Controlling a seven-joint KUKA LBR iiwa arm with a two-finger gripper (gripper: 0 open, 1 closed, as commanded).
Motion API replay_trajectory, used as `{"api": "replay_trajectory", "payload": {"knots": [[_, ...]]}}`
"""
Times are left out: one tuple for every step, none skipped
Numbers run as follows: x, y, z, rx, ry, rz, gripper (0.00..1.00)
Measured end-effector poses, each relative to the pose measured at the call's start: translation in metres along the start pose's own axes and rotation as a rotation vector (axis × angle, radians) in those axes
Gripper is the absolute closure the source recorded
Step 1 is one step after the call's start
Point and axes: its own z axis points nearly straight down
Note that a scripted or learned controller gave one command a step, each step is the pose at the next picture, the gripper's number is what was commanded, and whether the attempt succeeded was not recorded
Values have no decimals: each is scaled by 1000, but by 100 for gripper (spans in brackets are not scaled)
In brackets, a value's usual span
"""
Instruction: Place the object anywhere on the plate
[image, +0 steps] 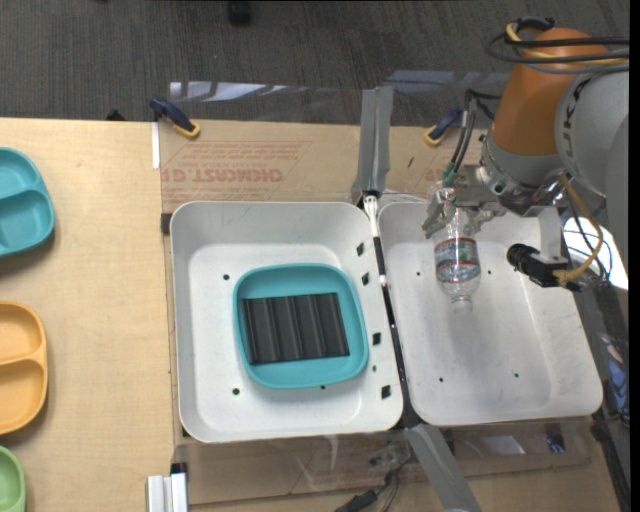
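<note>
Bottle (457, 262), small, clear plastic with a blue-printed label: hanging neck-up, long axis near upright, over the right white bin (520, 350), pinched at the cap between the two-finger gripper (452, 205). Well off to the left, in the other bin (200, 330): teal square plate (300, 372) with dark ribbed centre.
</note>
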Motion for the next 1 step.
{"api": "replay_trajectory", "payload": {"knots": [[0, 0, 0, 0, 0, 0, 0]]}}
